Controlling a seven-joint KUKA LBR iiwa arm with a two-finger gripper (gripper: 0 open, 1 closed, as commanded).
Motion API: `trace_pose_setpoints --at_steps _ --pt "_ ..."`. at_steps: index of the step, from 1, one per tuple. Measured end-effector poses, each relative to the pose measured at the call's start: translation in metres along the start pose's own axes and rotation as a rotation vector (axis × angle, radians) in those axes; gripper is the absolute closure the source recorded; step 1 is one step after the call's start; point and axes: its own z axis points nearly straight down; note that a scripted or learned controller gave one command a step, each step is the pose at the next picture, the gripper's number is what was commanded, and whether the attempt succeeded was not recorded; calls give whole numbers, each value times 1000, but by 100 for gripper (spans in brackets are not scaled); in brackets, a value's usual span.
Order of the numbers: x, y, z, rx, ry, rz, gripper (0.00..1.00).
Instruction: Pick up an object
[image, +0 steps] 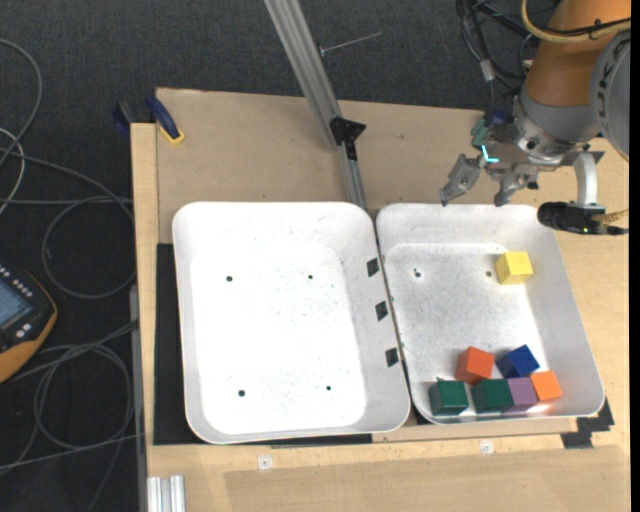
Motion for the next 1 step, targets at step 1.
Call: trace_pose_setpoints --at_steps 1 --pt "0 1 -3 -5 -2 -1 0"
